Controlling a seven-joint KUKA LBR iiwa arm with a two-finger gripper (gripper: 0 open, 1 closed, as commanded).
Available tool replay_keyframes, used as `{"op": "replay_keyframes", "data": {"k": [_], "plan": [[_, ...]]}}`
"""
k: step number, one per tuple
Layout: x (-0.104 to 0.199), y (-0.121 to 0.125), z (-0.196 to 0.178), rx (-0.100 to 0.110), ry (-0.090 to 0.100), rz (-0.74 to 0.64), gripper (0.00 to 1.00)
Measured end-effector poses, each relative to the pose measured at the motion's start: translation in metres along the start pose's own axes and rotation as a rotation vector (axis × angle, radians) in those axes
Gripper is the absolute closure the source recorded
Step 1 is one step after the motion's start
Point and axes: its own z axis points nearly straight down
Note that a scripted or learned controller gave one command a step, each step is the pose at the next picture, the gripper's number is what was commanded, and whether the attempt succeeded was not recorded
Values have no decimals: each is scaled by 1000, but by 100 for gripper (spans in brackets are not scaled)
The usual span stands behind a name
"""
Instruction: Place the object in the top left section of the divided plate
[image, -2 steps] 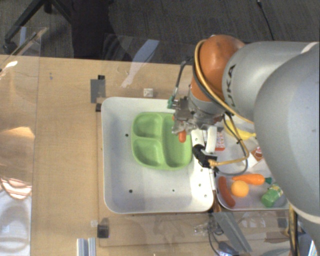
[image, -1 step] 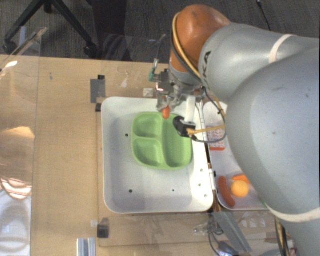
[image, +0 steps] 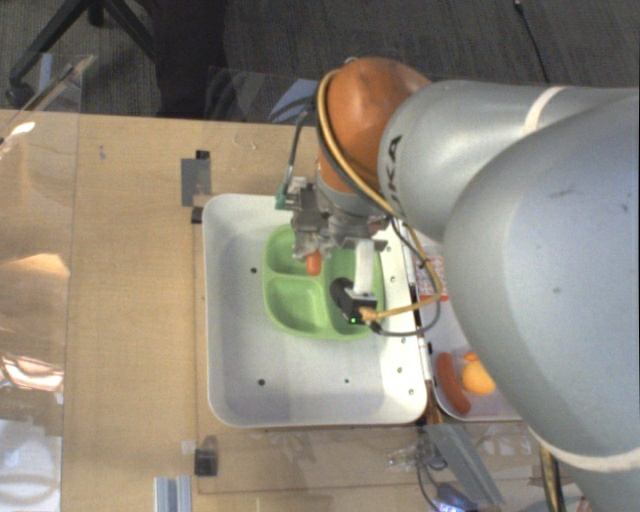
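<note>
- Camera view, arm: You are looking down at the grey arm reaching in from the right. Its orange band and wrist are covering much of the left bin (image: 240, 400). The gripper (image: 312, 252) is hanging over the upper part of the green divided plate (image: 290, 305), which is lying inside that bin.
- Camera view, object: A small orange-red object (image: 314, 264) is showing right at the gripper's tip, over the plate's upper section. It appears to be sitting between the fingers, so you are reading the gripper as pinching it, though the wrist is hiding much of the contact.
- Camera view, plate: The divider ridges are running across the green surface. The object is lying at or just above the top section, close to a ridge. You cannot tell whether it is touching the plate.
- Camera view, right bin: An orange item (image: 478, 380) and a red item (image: 450, 385) are resting in the right bin (image: 436, 395), mostly under the arm.
- Risk, in judgement: If the fingers are releasing while the object is sitting over a ridge, it could be rolling into the neighbouring section.
- Risk, in judgement: If the grip is marginal, the object could be dropping early or sticking to a finger on release.
</note>
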Motion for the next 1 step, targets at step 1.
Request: {"op": "replay_keyframes", "data": {"k": [1], "plan": [[0, 0, 0, 0, 0, 0, 0]]}}
